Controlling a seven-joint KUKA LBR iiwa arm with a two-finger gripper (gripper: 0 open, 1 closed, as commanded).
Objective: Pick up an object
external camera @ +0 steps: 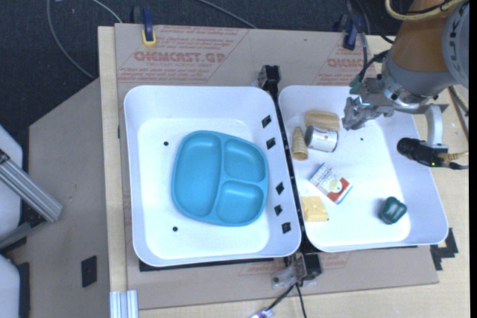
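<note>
We see the end effector (358,115) hanging over the upper part of the right bin (417,190), close to that bin's far rim; whether it is spread or pressed together we cannot tell. Below and to its right the bin floor is bare white, plenty of room there. Just left of it sit a tan block (322,119) and a small white can (323,138), near but apart from it. Further left, a cork-like cylinder (299,144) lies by the divider between bins. Below-left of it are a red-and-white packet (331,183) and a yellow piece (314,210). A green object (392,211) lies well below, near the bin's lower-right rim. Far left, a blue sectioned plate (220,178) sits in the left bin (141,160).
</note>
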